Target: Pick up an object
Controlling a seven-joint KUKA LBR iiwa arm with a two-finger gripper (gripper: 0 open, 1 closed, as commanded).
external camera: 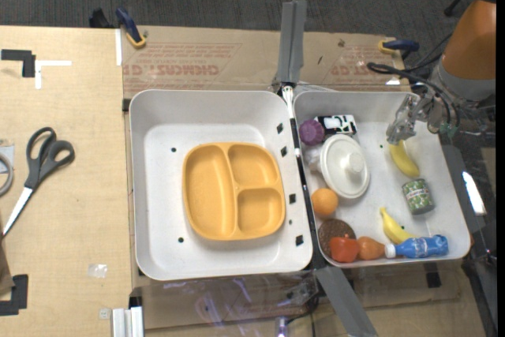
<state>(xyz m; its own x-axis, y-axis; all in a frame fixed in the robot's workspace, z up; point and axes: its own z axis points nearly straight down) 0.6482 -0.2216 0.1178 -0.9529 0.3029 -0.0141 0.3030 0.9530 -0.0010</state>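
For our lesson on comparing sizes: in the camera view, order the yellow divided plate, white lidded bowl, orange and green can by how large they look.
1. yellow divided plate
2. white lidded bowl
3. and 4. orange and green can look too alike to rank.

**One fixed camera, high above the table, looking down at a slant**

A single camera looks down on the table point(63, 249) from above, tilted so that the far edge and the dark floor beyond it lie along the top of the frame. It stands far enough back to take in both white bins whole. The pincer point(404, 122) hangs at the right of the picture, and the arm enters from that side. The right bin point(458, 185) lies directly under the pincer; the left bin point(154, 193) lies well to the left of it, with bare table farther left still.
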